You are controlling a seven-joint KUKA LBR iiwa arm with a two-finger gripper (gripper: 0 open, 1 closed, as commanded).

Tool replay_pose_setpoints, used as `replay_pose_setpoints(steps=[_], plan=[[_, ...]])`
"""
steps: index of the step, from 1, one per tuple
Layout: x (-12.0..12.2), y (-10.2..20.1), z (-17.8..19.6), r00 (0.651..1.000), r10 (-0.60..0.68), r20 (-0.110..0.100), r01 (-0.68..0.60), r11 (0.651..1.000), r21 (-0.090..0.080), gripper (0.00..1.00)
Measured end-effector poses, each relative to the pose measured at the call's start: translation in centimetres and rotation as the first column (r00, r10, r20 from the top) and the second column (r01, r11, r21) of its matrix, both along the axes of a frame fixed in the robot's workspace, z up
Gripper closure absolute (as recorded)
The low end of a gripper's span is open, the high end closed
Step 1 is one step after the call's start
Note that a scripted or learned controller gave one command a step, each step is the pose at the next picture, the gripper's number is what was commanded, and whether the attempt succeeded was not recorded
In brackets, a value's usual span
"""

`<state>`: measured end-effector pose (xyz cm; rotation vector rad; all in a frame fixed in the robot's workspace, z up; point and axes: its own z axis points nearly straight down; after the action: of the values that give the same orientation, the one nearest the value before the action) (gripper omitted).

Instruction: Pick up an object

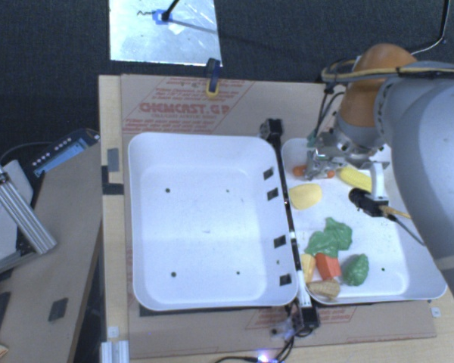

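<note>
My gripper (315,169) is down at the back left corner of the right bin (420,278). A small orange piece (299,171) lies right beside it, touching or nearly so. A yellow banana-like piece (356,178) lies just to its right. In front of it sits a rounded yellow object (306,196). Nearer the front are a leafy green item (330,237), a second green item (356,269), a red-orange block (328,265), a small yellow piece (309,265) and a tan piece (324,288). Nothing is visibly held.
The left bin (136,203) stands beside the right one, with a black divider with clips (281,203) between them. The grey arm (431,150) covers the right bin's back right part. A cardboard sheet (185,100) lies under both bins.
</note>
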<state>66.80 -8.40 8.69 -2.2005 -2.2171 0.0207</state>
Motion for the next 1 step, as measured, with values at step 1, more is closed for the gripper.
replay_pose_setpoints(steps=[1], plan=[[-6.27,-0.45,-0.18,1.000,-0.008,0.021,0.008,1.000,-0.003,1.00]])
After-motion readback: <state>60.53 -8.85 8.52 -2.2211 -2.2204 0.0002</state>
